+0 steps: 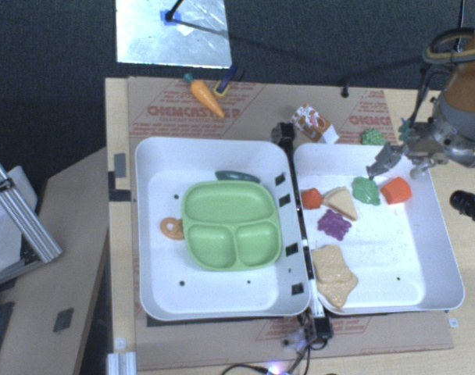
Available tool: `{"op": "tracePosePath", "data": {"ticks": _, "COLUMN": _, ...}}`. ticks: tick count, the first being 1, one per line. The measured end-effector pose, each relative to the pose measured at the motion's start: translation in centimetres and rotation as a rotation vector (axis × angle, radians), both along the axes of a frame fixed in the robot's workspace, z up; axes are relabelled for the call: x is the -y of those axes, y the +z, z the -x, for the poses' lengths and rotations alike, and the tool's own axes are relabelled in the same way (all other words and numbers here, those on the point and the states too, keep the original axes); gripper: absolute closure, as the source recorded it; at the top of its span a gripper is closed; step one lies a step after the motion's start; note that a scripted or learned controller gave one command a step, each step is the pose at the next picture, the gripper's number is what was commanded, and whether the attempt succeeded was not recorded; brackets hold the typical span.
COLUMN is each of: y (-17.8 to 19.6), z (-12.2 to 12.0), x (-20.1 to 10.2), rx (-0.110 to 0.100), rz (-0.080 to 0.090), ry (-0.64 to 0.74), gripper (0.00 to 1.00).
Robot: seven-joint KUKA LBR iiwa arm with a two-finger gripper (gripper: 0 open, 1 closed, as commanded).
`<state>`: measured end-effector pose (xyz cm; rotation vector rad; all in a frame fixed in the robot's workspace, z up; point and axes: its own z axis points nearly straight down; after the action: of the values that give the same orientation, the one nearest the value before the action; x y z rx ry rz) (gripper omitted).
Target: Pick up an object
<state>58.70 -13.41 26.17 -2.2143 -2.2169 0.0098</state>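
The grey robot arm (464, 112) with an orange band comes in from the right side. Its gripper (401, 158) hangs over the top part of the right white bin (437, 283). The two fingers are spread apart, one near the green toy and one near the orange-red toy, and nothing is between them.

The right bin has many small toy foods in it. A bumpy green toy like broccoli (366, 191) lies just under the gripper. Right beside it is an orange-red block (396, 190). To the left of the green toy is a tan sandwich wedge (341, 202), and next to that is a small orange-red round toy (311, 198). Below them is a purple bunch like grapes (333, 224). Lower still is a big tan piece like fried chicken (333, 275), near the wall between the bins.

The left white bin (155, 287) holds a light green plastic plate with three parts (230, 223). A small orange ring (172, 227) lies just beside the plate on its left. A dark green thing (237, 176) peeks out behind the plate.

On the counter (144, 108) behind the bins lie an orange toy carrot (206, 98), a small red and white box (312, 123) and a little green toy (371, 137).
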Motion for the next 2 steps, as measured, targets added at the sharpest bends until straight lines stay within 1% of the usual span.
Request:
{"op": "tracePosePath", "data": {"ticks": 1, "y": 0.7, "z": -0.2, "x": 0.0, "rx": 0.012, "rz": 0.002, "ry": 0.002, "gripper": 0.00}}
{"op": "tracePosePath", "data": {"ticks": 2, "y": -5.0, "z": 0.6, "x": 0.5, "rx": 0.008, "rz": 0.001, "ry": 0.000, "gripper": 0.00}}
